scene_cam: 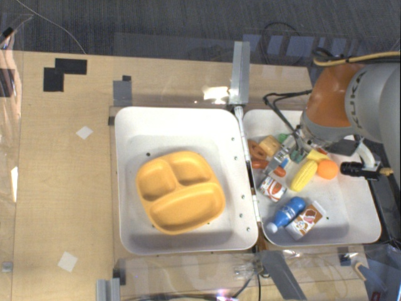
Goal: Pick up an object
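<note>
Arm point(351, 99) reaches in from right, gripper point(289, 150) low in right bin point(369, 227) among cluttered toys. Fingers' state: cannot tell, hidden in pile. Yellow corn point(303, 175) and orange ball point(327, 168) just beside gripper. Blue bottle point(287, 214) nearer front. Left bin point(125, 168) holds yellow divided plate point(180, 190). Both bins on desk point(56, 187).

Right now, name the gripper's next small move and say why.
Probably a short descent. The gripper sits over the right bin, above the cluster beside the yellow corn and orange ball, and no object shows in its grasp.
</note>
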You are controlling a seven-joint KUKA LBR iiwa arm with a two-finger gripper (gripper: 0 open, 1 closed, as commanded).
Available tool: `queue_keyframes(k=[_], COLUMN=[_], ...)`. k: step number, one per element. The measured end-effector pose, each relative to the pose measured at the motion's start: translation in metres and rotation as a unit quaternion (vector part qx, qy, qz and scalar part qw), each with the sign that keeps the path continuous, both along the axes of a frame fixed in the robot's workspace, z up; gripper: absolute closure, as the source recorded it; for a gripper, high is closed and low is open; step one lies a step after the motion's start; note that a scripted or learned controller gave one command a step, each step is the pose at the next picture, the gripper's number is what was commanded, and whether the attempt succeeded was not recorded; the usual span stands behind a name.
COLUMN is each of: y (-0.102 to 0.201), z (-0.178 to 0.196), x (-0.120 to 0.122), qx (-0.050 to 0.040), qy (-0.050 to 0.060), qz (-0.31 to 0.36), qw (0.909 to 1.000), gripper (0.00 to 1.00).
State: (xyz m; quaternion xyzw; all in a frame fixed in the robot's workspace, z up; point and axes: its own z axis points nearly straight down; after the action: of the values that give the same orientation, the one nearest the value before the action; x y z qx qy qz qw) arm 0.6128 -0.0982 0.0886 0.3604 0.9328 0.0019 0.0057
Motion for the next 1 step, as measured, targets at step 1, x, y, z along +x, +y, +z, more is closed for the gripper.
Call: queue_keyframes(k=[1], y=[0.001], z=[-0.0002], x=[-0.0068], qx=[0.0023], qy=[0.001], qz=[-0.228], qw=[0.9737], gripper=[0.0])
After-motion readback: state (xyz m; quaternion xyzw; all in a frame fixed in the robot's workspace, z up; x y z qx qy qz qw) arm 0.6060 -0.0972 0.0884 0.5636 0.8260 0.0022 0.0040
